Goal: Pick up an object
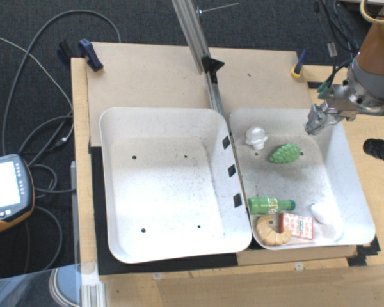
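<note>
A: Nearest first?
B: Near edge of the right bin: a ring-shaped pastry, touching a red packet; a white lump just right of those. Slightly farther, a green bottle lying on its side.
A: And beyond?
B: Mid-bin, a green bumpy toy; just left and farther, a small white piece. Left bin bare apart from specks.
A: The gripper?
B: Hanging over the far right corner of the right bin, nothing between its tips; open or closed, cannot tell from here.
A: Best approach?
B: Probably the green bumpy toy: nearest target, standing apart. Centre above, descend straight, close across the narrow width, keep off the bin wall.
</note>
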You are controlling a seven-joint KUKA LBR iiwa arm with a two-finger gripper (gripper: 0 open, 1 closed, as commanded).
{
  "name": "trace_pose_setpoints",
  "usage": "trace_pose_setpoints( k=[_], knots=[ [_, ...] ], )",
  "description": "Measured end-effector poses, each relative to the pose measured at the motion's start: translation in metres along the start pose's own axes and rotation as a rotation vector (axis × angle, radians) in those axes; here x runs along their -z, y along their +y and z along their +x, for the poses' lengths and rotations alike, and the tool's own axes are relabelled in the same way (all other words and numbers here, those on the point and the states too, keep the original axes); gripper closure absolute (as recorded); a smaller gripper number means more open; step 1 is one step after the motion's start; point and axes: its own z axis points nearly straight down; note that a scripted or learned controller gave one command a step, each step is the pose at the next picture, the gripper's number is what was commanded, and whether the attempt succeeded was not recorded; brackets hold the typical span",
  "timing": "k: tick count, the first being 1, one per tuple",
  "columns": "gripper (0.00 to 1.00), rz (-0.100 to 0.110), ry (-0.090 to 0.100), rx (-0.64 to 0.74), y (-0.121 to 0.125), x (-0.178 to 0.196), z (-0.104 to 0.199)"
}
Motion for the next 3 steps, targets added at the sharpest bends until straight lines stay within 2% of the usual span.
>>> trace_pose_setpoints(
  k=[1,2,3],
  knots=[
    [1.0,0.004,0.003,0.005,0.008,0.003,0.061],
    [1.0,0.01,0.004,0.003,0.014,-0.009,0.108],
    [1.0,0.006,0.004,0.005,0.019,-0.005,0.159]
  ],
)
